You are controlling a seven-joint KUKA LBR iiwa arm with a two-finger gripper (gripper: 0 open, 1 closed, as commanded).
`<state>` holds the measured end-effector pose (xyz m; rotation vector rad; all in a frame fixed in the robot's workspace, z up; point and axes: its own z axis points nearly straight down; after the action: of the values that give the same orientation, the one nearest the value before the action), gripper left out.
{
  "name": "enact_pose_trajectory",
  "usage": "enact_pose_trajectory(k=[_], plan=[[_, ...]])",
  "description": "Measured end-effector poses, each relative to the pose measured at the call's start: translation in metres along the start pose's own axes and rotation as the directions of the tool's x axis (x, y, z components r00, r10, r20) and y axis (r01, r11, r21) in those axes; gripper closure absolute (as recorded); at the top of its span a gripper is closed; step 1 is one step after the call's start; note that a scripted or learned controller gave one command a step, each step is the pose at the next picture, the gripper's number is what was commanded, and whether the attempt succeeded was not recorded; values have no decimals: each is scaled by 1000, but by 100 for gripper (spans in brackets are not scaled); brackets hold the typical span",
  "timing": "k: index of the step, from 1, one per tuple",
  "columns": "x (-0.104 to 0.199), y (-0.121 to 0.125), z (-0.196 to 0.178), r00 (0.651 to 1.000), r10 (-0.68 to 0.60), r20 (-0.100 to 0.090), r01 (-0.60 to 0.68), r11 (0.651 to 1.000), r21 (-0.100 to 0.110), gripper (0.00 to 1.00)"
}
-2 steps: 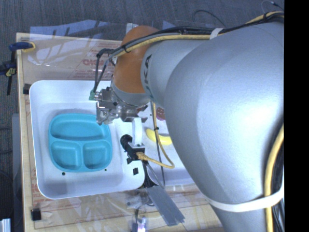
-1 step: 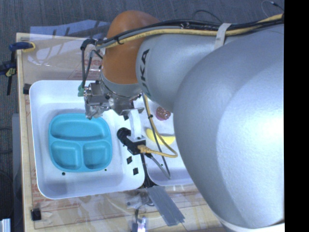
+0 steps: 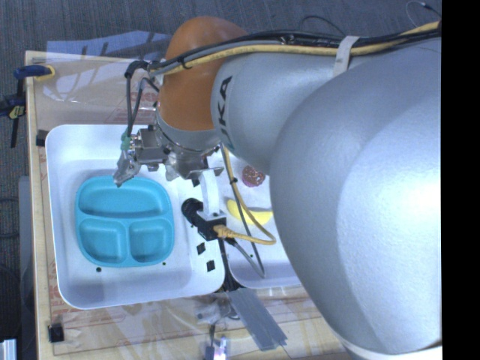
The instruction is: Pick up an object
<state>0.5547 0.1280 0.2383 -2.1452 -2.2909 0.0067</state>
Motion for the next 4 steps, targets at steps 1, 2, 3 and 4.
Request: enact_pose_trajectory(k=[1,2,3,4], plan=[[-67,61,49,996,86,0,-86,996,1,0],[-1,-21,147,997,79,-1,-79,997,-3,0],[-25,8,24,999,52,-1,-52,999,-2,0],[0,-13,148,998,58,0,-58,998,0,0]])
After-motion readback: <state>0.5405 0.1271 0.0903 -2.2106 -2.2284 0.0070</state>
